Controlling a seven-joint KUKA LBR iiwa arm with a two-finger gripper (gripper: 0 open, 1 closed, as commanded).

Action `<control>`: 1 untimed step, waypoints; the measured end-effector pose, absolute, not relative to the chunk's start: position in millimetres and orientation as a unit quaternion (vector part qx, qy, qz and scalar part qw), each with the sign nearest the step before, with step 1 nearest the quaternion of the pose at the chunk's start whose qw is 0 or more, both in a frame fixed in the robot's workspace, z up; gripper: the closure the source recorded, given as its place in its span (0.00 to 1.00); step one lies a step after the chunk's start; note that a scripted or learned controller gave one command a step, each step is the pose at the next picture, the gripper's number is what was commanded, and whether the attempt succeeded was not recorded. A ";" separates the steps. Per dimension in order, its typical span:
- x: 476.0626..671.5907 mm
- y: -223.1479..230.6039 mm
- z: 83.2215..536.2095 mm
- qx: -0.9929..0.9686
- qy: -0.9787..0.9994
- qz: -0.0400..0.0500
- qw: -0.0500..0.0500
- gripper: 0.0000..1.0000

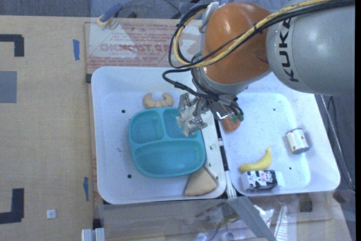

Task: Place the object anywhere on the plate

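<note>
A teal divided plate [166, 149] lies in the left white bin [110, 138]. My gripper [191, 119] hangs over the plate's upper right compartment, close to the bin's right wall. I see nothing clearly held in it. The orange wrist band and grey arm cover the area above and to the right. A tan curved pastry [158, 100] lies just beyond the plate's top edge. A tan wedge [200, 183] rests at the plate's lower right corner.
The right bin [316, 178] holds a small orange and green item [231, 120] beside the gripper, a banana [256, 161], a black and white carton [259, 179] and a small can [297, 140]. A cardboard sheet [130, 45] lies behind the bins.
</note>
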State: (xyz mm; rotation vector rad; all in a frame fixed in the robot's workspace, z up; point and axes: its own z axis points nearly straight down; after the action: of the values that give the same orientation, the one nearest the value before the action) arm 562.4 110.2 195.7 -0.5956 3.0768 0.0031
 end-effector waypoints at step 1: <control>562.4 110.0 195.7 -0.190 0.982 0.001 0.004 0.00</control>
State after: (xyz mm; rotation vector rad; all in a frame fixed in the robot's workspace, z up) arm 562.4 110.0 195.7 -0.5954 3.0770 0.0031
